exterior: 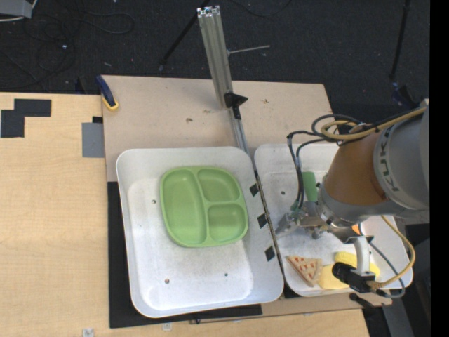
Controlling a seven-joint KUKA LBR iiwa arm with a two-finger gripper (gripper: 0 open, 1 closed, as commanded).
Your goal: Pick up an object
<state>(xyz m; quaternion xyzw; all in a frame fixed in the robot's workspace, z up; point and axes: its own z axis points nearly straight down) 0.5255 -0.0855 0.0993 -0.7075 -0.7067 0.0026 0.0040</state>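
Note:
My gripper (303, 225) hangs low over the middle of the right bin (275, 166), under the grey arm with its orange band (351, 177). Just in front of it lies a triangular pizza-slice toy (304, 267), with a yellow object (342, 272) to that toy's right. A green cylinder-like object (309, 184) stands behind the gripper, partly hidden by the wrist. I see nothing held in the gripper.
The left bin (140, 258) holds a green divided plate (204, 206). A metal post (217, 62) rises behind the bins. Black clips (261, 220) sit along the wall between the bins. Cables (316, 128) loop over the right bin's back.

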